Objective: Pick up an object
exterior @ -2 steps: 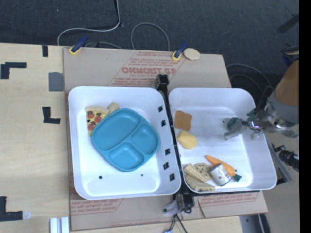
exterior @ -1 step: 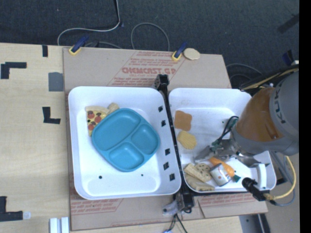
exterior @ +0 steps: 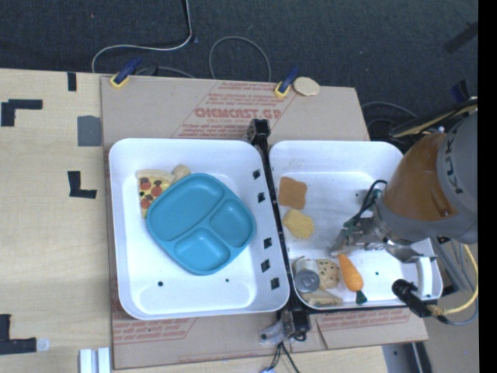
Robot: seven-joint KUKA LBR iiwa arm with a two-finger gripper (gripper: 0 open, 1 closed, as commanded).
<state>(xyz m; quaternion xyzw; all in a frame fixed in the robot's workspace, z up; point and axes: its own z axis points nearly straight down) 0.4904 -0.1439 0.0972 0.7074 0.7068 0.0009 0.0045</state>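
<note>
Carrot [exterior: 351,273] lay just below the hand [exterior: 351,235] in the rt bin [exterior: 326,155]; can't tell hand's state. Bread slice [exterior: 293,193] sat up-left, blue tray [exterior: 201,222] far left.

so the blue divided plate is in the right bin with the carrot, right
Not quite. The camera view shows the blue divided plate in the left bin, beside a pizza slice toy. The carrot is indeed in the right bin, close to the end effector.
</note>
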